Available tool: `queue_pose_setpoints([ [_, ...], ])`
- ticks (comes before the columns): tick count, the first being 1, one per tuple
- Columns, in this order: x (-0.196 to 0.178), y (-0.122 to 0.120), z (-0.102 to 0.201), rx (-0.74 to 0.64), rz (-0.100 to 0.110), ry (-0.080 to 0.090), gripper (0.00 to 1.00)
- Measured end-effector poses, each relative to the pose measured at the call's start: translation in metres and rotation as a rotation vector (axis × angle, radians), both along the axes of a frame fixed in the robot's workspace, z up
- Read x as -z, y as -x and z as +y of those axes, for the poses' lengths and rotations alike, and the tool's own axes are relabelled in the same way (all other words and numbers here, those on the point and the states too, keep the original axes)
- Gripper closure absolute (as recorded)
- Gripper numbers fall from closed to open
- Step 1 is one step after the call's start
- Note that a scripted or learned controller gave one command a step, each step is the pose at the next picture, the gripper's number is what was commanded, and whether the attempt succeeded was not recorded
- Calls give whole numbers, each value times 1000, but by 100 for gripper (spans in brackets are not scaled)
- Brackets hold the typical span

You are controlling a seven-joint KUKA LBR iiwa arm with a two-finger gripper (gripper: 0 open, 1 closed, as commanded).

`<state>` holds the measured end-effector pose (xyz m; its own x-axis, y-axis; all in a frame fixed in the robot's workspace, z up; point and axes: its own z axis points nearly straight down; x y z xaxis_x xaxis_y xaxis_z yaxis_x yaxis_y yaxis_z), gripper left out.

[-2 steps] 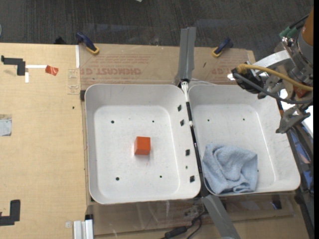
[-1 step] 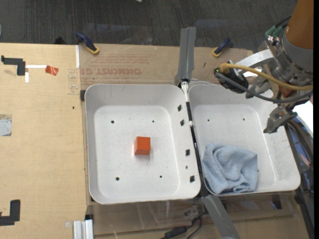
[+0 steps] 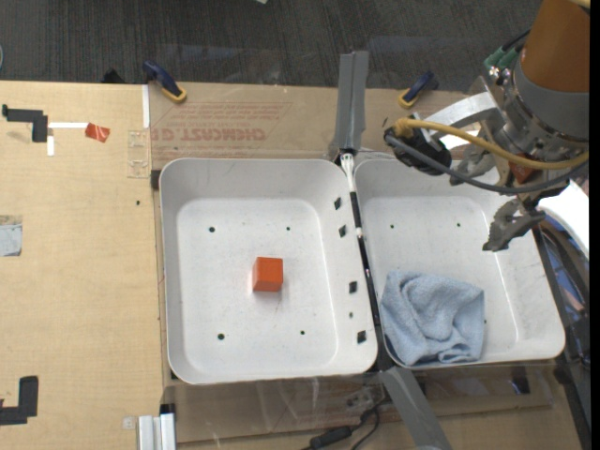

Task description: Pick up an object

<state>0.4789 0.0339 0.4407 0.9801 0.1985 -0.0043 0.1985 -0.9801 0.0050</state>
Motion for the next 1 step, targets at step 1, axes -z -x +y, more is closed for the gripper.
queue_pose_setpoints([
  [1, 0, 0, 19, 0, -1, 0, 0],
])
